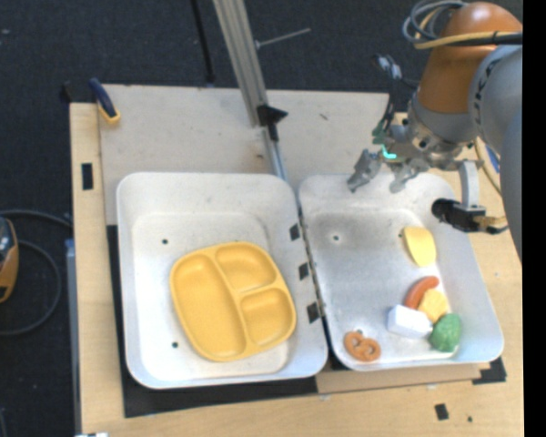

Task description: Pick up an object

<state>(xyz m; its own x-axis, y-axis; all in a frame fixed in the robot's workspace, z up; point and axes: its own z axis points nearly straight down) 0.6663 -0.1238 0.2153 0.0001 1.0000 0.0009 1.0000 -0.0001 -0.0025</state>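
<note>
2 shallow white bins side by side on a pale wooden bench, both hard plastic w/ rounded corners, scuffed & speckled. Left bin holds 1 yellow tray: smooth plastic, rounded, split into 3 compartments, lying flat and turned at an angle. Right bin holds 6 small toy food items, all along its right side & lower right corner: 1 pale yellow oval piece up near the right wall; 1 red-orange sausage-shaped piece below it; 1 yellow chunk touching that; 1 white blocky piece; 1 green knobbly piece, broccoli-like; 1 orange pretzel, looped, near the front wall, a bit apart from the rest. Gripper hangs over the right bin's back edge, well apart from the items; its 2 grey fingers are spread wide w/ nothing between them. 1 slanted aluminium rail rises behind the bins
</note>
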